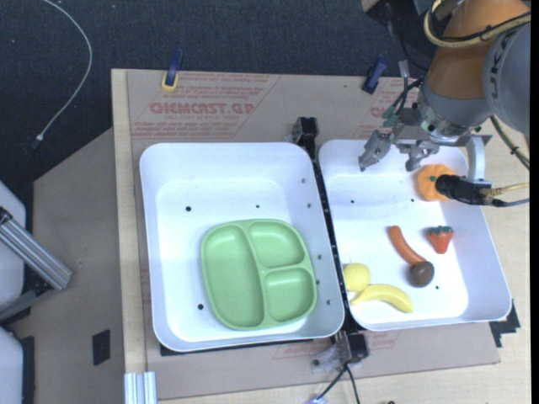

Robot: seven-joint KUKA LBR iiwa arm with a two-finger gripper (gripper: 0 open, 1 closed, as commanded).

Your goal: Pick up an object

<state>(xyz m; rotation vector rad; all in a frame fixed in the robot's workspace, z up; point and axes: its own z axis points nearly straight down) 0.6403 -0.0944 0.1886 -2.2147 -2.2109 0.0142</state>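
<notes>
My gripper hangs over the far end of the right bin, open, with nothing between its fingers. An orange lies just right of it, close to the right finger. Nearer the front of that bin lie a strawberry, a thin orange carrot, a brown rounded piece, a banana and a yellow lemon at the left wall.
The left bin holds a green divided plate. A black clamp sits at the far end between the bins. A black cable part runs beside the orange.
</notes>
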